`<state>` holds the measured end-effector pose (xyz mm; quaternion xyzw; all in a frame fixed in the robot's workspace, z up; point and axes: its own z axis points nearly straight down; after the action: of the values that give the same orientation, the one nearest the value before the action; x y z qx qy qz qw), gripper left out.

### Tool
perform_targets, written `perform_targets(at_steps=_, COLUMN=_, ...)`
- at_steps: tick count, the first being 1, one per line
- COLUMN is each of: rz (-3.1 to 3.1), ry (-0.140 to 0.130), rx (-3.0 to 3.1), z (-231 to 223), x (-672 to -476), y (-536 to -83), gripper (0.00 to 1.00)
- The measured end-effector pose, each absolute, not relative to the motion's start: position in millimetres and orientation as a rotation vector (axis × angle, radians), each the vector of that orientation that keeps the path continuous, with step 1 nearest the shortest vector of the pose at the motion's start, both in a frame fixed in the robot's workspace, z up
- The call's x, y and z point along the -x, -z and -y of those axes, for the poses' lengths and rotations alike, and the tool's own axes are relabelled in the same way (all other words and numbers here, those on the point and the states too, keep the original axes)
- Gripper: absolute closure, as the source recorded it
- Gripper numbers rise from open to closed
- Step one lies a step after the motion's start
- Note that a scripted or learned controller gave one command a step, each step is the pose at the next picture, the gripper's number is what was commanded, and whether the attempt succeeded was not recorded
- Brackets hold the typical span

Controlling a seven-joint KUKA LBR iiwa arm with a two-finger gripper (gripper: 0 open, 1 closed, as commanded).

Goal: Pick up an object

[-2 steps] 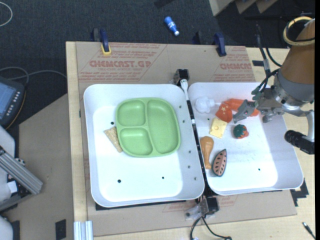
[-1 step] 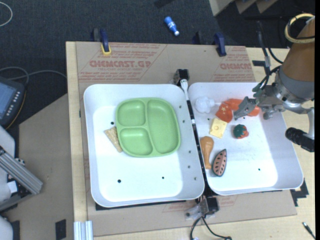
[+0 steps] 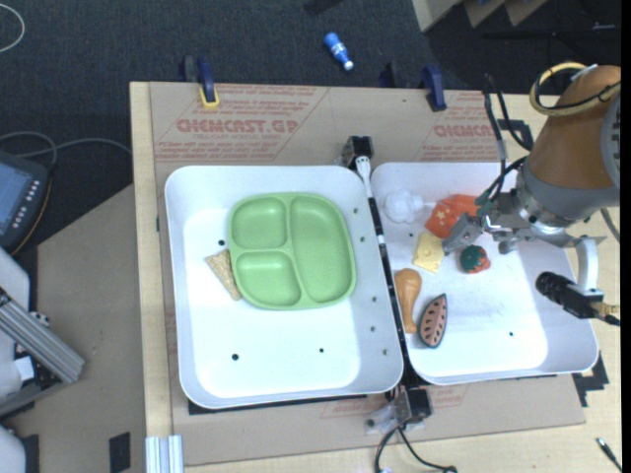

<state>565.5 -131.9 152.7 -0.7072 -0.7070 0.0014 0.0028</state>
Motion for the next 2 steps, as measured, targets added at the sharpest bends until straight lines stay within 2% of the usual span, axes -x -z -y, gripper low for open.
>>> perform_targets(at_steps=1, rz=2.216, ry=-0.005, rx=2.218, z=134.5, x=-561.5, y=-108.7, gripper=0.0)
perform_targets(at_steps=2, rz=2.218, ry=-0.003, rx=2.218, z=133.7, x=-561.2, y=-83.7, gripper=0.0)
